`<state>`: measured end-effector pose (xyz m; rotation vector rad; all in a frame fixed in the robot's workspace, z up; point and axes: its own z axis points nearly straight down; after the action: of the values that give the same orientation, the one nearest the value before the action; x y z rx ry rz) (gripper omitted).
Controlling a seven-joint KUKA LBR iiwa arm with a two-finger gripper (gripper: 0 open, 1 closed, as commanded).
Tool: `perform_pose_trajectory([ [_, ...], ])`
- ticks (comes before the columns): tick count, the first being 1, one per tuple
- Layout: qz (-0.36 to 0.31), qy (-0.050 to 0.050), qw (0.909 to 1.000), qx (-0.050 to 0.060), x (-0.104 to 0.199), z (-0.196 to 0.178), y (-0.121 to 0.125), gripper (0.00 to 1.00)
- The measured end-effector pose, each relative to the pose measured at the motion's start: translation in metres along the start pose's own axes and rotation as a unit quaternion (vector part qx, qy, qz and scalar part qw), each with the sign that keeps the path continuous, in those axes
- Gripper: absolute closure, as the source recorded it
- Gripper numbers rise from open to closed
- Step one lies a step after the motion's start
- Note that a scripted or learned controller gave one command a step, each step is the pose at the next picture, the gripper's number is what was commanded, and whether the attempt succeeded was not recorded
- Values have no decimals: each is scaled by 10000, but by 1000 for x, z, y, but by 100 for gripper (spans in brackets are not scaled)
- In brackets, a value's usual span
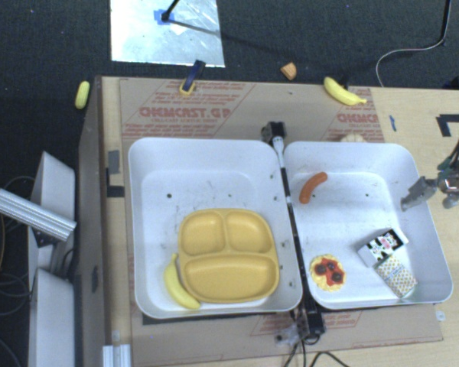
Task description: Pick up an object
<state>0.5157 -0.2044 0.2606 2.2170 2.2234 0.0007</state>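
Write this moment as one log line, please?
gripper: over right bin's right edge, holding nothing | right bin: hot dog, pizza slice, two small packets | left bin: yellow tray, banana

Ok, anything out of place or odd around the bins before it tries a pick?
Yes. A banana lies on the bench beyond the right bin, outside both bins. A small orange piece and a yellow item sit on the dark floor. Another banana is wedged beside the yellow tray.
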Motion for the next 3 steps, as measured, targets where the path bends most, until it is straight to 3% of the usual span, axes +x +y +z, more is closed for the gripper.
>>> perform_pose_trajectory([
  [1, -2, 9, 10000, 14, 71, 82, 12, 0],
  [2, -5, 5, 10000, -2, 93, 95, 82, 0],
  [3, -8, 7, 10000, 8, 122, 177, 105, 0],
])
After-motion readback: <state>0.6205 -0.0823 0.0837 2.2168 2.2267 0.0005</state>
